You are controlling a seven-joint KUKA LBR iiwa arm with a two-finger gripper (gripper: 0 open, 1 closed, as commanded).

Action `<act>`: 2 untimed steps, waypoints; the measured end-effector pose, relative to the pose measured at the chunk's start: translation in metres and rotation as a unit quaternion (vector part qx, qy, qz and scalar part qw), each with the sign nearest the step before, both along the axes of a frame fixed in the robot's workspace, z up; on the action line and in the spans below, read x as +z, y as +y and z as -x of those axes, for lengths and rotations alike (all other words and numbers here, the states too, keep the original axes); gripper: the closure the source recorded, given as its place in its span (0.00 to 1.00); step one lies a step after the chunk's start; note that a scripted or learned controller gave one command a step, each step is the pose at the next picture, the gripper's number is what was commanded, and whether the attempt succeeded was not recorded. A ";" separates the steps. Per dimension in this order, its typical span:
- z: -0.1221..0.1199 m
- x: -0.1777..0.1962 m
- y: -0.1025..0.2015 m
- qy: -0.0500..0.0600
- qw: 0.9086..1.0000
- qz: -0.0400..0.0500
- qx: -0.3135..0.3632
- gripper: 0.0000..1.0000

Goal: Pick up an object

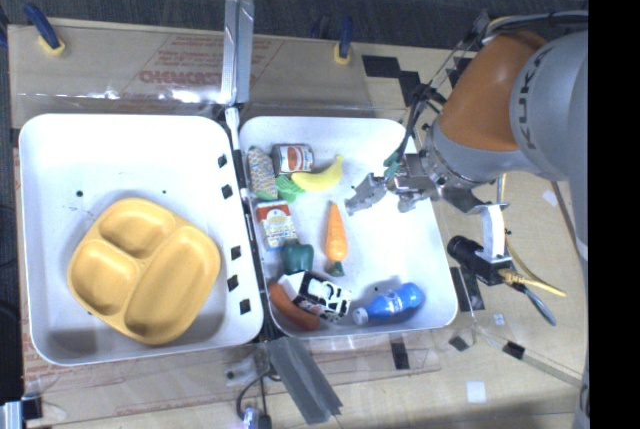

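Camera view looks down on two white bins side by side on the surface. Over in the left bin (60,147) sits a yellow tray (145,267) with three hollows, on its own, toward the near side.

The right bin (420,262) is the busy one. A small can (293,158) with a red label lies near the far wall, a banana (320,179) just beside it, and a green piece (288,186) touches the banana's left end. A checked packet (262,173) lies along the left wall, a red-and-white carton (277,223) below it. A carrot (337,232) stands lengthwise mid-bin, point toward the far side. Nearer the front: a dark green block (297,258), a black-and-white item (324,295), a brown curved piece (290,309) under it, and a blue bottle (392,302) lying on its side by the front wall.

The arm (500,107) comes in from the right, orange band showing, and the gripper (375,189) hangs over the right bin, just right of the banana and above the carrot's tip. Its fingers stand apart, with nothing between them. Every object lies in the bin, none lifted.
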State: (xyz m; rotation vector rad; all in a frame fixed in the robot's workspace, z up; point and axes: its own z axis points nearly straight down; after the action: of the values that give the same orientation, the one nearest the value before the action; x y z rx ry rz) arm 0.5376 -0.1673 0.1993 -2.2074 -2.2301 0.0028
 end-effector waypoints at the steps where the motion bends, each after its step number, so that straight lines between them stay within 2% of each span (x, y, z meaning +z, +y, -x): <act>1: -0.009 -0.109 0.037 0.001 0.994 0.000 -0.105 0.00; 2: -0.009 -0.099 0.037 0.002 0.995 0.000 -0.103 1.00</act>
State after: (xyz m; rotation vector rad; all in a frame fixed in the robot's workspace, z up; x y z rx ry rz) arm 0.5463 -0.1305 0.1001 -2.4246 -1.9885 0.0067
